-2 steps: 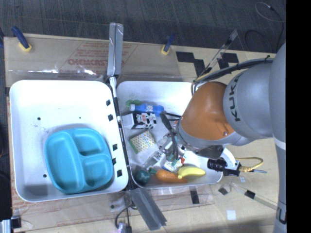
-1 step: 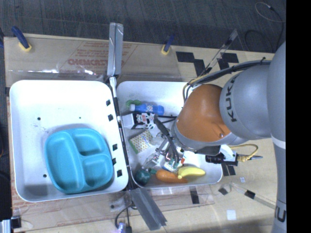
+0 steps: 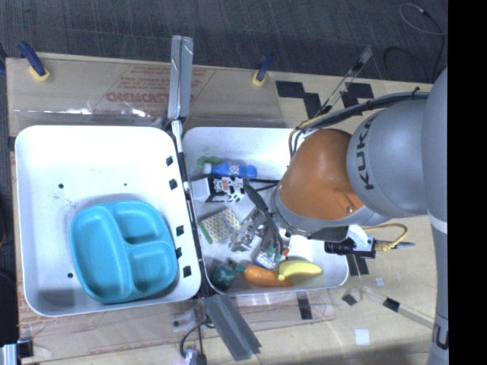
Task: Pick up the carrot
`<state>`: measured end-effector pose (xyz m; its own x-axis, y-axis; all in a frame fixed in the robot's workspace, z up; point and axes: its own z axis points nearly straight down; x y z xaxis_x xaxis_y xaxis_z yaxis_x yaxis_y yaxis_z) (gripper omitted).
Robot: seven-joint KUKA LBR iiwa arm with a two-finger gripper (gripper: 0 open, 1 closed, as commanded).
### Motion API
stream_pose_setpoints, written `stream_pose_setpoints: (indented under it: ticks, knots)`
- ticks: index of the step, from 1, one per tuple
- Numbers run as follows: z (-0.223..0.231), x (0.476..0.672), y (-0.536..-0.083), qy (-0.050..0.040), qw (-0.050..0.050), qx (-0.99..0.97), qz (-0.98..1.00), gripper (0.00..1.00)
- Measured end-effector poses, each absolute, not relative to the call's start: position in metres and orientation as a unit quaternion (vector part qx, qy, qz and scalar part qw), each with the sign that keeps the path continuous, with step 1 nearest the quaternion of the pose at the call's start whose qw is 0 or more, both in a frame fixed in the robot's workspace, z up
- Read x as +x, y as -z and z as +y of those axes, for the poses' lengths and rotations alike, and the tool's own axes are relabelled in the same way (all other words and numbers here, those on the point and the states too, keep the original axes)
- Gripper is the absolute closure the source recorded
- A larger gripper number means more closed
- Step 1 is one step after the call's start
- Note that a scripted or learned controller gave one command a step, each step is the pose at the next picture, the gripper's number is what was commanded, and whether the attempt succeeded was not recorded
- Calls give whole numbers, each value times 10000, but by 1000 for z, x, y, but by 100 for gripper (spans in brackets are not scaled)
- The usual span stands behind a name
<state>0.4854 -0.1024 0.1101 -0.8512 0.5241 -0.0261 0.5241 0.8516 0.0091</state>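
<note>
1. We count two shallow white bins side by side: the left bin [image 3: 30,204] fills the left half of the frame, the right bin [image 3: 251,139] sits at centre right.
2. In the left bin we see one thing, a light blue divided tray [image 3: 122,249] with three compartments, lying in the bin's lower part.
3. One grey arm [image 3: 396,158] with one orange band [image 3: 319,177] comes in from the right edge and hangs over the right bin, covering much of its right side.
4. Its one gripper [image 3: 255,234] points down and to the left over the middle of the right bin. Whether it is spread or pressed together we cannot tell; the metal parts blur into the clutter beneath.
5. We count one carrot [image 3: 262,276], orange, lying along the right bin's lower edge, just below the gripper and not between its tips.
6. One yellow banana [image 3: 300,269] touches the carrot's right end.
7. One dark green round item [image 3: 222,276] lies just left of the carrot.
8. One patterned flat packet [image 3: 219,223] sits left of the gripper.
9. One blue and white item [image 3: 228,171] and one black and white item [image 3: 227,188] lie in the bin's upper part.
</note>
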Motion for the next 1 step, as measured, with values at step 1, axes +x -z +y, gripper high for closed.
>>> stream_pose_setpoints:
  ticks: [1]
  knots:
    - [-102,485,-110,-8,138,2723,9621,0]
